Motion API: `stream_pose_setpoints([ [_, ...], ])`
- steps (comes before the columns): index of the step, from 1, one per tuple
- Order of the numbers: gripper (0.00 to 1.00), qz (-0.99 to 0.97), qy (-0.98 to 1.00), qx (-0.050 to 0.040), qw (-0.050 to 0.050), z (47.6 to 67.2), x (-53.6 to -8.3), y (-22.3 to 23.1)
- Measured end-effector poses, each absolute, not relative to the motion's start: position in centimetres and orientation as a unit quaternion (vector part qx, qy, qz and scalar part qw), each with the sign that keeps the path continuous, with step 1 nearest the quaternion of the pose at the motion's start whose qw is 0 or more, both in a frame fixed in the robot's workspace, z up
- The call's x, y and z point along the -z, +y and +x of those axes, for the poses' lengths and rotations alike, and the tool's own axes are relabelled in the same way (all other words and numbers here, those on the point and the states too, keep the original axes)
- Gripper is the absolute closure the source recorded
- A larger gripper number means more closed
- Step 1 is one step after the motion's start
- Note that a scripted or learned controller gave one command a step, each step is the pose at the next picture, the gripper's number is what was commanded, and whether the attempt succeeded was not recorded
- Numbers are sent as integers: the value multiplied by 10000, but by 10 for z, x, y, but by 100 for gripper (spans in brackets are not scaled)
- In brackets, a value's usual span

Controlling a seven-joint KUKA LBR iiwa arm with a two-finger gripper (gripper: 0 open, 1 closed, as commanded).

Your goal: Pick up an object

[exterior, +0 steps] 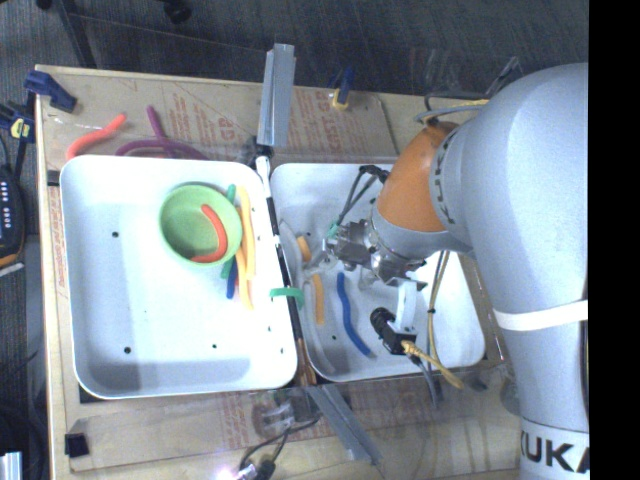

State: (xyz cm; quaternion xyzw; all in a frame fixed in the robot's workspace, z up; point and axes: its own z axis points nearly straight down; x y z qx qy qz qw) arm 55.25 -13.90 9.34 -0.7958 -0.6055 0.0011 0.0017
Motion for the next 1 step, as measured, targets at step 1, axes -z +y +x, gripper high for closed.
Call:
stream_pose_setpoints([
  [1,100,-7949,-6067,-9,34,553,-103,-138],
])
